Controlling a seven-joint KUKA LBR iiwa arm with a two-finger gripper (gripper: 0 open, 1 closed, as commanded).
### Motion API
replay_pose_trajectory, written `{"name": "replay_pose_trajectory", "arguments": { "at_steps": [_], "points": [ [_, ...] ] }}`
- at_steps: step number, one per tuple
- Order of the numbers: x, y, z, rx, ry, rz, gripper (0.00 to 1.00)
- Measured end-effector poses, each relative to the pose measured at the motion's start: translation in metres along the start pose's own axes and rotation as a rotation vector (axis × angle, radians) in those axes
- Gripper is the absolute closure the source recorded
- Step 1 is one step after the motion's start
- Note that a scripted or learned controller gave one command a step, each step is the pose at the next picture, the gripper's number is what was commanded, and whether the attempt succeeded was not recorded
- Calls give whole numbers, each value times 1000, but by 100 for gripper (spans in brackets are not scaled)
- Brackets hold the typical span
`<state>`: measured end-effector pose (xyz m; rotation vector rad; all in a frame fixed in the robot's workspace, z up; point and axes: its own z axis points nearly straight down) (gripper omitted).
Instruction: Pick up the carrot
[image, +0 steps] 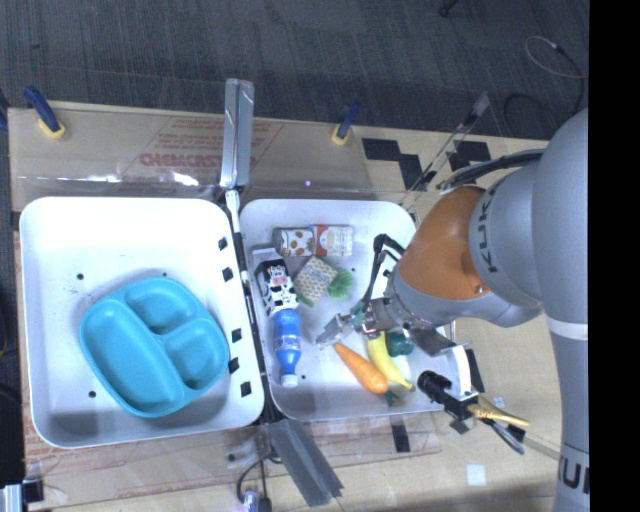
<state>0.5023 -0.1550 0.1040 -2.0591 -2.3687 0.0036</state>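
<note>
The orange carrot (360, 368) lies slanted in the lower part of the right bin (300, 405), its thin end pointing up-left. A yellow banana (388, 362) lies right beside it. My gripper (347, 324) hangs just above the carrot's thin end, low in the bin, and nothing shows in its grasp. The grey arm with its orange band (450, 255) hides the bin's right side.
A blue bottle (287, 345) lies left of the carrot. Two small cartons (315, 240), a patterned sponge (318, 280), a green item (342, 283) and a black-and-white toy (279, 285) sit further back. A blue divided plate (152, 343) rests in the left bin (60, 230).
</note>
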Motion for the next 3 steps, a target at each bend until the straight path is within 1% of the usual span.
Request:
{"name": "replay_pose_trajectory", "arguments": {
  "at_steps": [1,2,3],
  "points": [
    [-26,-30,12,-2,1,-65,0],
    [-26,-29,3,-2,1,-70,100],
    [60,13,-90,-3,-1,-281,100]
  ]
}}
